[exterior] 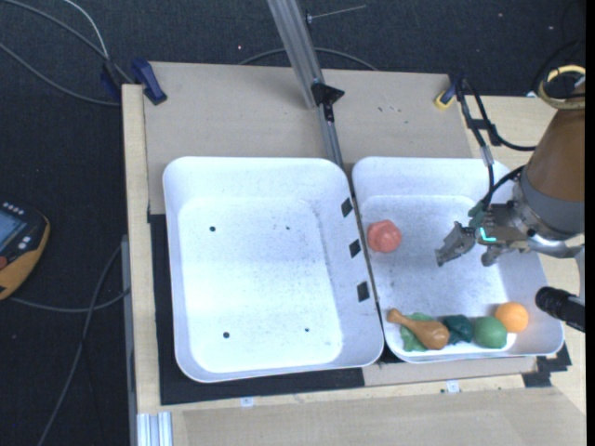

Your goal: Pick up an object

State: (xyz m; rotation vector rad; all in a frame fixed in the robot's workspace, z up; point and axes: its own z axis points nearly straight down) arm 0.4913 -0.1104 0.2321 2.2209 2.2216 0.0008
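In the right bin, over its open floor: the gripper (457,246) hangs at the end of the arm (556,179), which comes in from the right edge.
Right bin: the right bin (409,173) is shallow and white, touching the left bin along a shared middle edge.
Gripper state: the dark fingers point left and slightly toward the near side; whether they are apart or together cannot be told from this slanted view. Nothing shows between them.
Pink ball: the pink ball (384,236) lies on the floor of the right bin, close to its left wall, left of the gripper with bare white floor between the two.
Drumstick: the brown drumstick toy (418,328) lies along the near wall of the right bin, near and to the left of the gripper, well apart from it.
Dark green piece: the dark green piece (457,326) rests just right of the drumstick, touching it.
Green ball: the green ball (489,333) sits beside the dark green piece against the near wall.
Orange ball: the orange ball (511,317) sits at the near right corner, just beside the green ball, near and to the right of the gripper.
Left bin: the left bin (186,179) lies to the left, white with dark specks on its floor.
Bench: the bench (232,110) carries both bins.
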